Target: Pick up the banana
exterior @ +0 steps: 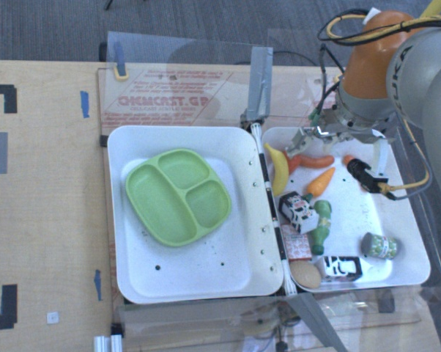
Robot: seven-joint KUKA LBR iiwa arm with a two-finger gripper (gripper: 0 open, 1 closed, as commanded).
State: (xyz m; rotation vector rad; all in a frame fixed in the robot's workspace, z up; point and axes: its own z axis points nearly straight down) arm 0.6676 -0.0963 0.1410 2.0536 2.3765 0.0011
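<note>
Bins, white, shallow: two, a left bin (pixel 132 270) and a right bin (pixel 414 259); plate, green, three compartments: one (pixel 178 195), in the left bin; banana, yellow: one (pixel 278 169), at the right bin's left edge; carrots, orange: two, one long and reddish (pixel 312 161), one shorter (pixel 320 182); bottle, green: one (pixel 321 226); small carton with black and white patches: one (pixel 298 211); can, pale green: one (pixel 380 246); round tan biscuit: one (pixel 306 273); robot arm: one (pixel 396 57); gripper: one (pixel 330 132).
</note>
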